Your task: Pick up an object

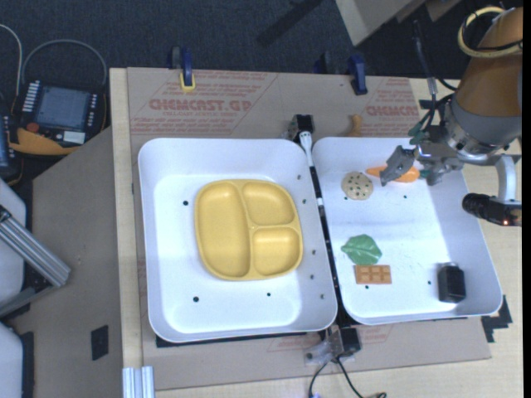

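Brown cardboard-covered surface with red print, two blue clamps on far edge. Dark blue-grey carpet floor beyond. Handheld pendant with screen left, probably a teach pendant. Aluminium extrusion bar lower left.

So the bench was topped with a brown board with red "CHEMCAST" lettering, held at the far edge by two blue clamps. Two white bins sat on it, touching along the middle. The left bin had a yellow three-compartment plate lying flat in its center, next to the right bin. Off to the left a control pendant with a dim screen sat near an aluminium rail.
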Action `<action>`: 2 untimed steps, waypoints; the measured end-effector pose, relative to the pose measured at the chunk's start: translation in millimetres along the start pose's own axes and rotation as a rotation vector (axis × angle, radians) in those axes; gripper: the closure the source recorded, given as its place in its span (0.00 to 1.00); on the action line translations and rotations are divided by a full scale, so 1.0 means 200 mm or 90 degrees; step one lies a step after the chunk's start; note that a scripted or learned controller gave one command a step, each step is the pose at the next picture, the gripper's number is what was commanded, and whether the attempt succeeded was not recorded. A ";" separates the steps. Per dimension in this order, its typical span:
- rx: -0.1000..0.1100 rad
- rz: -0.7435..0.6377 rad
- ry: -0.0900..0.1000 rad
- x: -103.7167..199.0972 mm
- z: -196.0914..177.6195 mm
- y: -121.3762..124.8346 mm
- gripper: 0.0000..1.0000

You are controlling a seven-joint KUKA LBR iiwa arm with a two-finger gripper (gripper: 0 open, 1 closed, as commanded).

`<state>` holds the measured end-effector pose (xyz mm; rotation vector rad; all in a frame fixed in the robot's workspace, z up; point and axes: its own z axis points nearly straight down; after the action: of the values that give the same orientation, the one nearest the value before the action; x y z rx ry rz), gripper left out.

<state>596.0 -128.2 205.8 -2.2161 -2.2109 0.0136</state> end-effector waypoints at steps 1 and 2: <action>-0.009 -0.002 -0.001 0.00 -0.04 0.01 0.00; -0.005 -0.001 0.000 -0.03 0.19 0.01 0.00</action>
<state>596.9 -134.6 168.2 -2.2192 -2.2170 0.0052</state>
